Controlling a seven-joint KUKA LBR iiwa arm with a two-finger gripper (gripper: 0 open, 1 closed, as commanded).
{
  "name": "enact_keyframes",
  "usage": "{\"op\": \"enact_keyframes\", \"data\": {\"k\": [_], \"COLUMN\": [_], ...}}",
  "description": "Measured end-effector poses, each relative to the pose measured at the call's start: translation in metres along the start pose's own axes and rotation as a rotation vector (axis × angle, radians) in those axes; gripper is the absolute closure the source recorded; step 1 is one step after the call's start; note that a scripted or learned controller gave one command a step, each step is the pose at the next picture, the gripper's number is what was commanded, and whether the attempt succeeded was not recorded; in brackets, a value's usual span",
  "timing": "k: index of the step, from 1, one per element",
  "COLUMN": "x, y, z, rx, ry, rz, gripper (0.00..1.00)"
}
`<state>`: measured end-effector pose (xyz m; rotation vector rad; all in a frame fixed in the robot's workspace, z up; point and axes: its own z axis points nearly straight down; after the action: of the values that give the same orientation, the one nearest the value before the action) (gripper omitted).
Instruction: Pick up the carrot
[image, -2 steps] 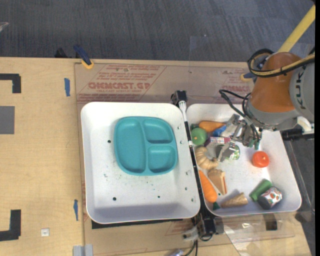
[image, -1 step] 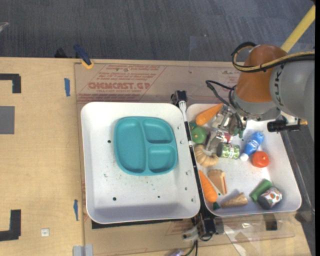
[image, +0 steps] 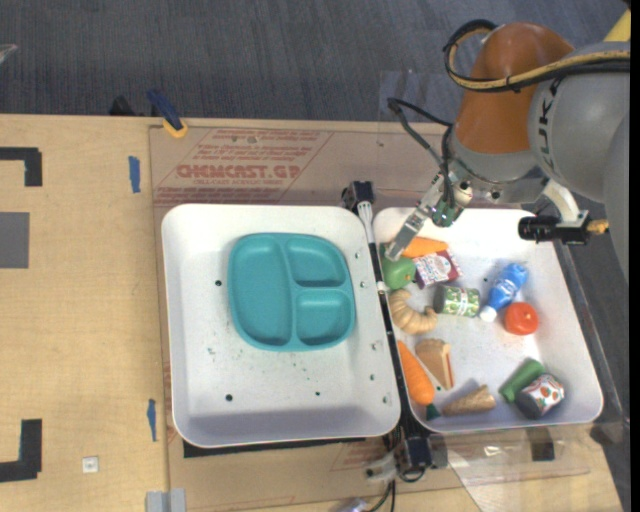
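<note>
Orange carrot (image: 416, 373), lying diagonally (right bin (image: 575, 300)), tip lower-right

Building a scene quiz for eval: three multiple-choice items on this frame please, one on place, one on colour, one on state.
1. Where does the carrot lie?
A. right bin, by its left wall
B. on the divided plate
C. off the bench

2. What colour is the divided plate?
A. red
B. teal
C. black

3. The gripper is
A. over the left bin
B. at the right bin's upper left corner
C. touching the carrot

Key: A, the carrot lies along the right bin's left wall; B, plainly teal; B, it hangs there, apart from the carrot.
</note>
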<state>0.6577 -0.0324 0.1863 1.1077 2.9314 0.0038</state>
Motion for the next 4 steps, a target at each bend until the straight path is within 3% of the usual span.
{"op": "enact_keyframes", "data": {"k": [1,3,4], "x": [0.015,0.014,-0.028], "y": [-0.005,-0.027,-0.029], "z": [0.002,0.003,0.003], "rx": [0.006,0.009,0.008], "ry": [0.006,0.006,0.001], "rz": [0.133,0.493,0.832], "gripper": [0.00,0.00,0.00]}}
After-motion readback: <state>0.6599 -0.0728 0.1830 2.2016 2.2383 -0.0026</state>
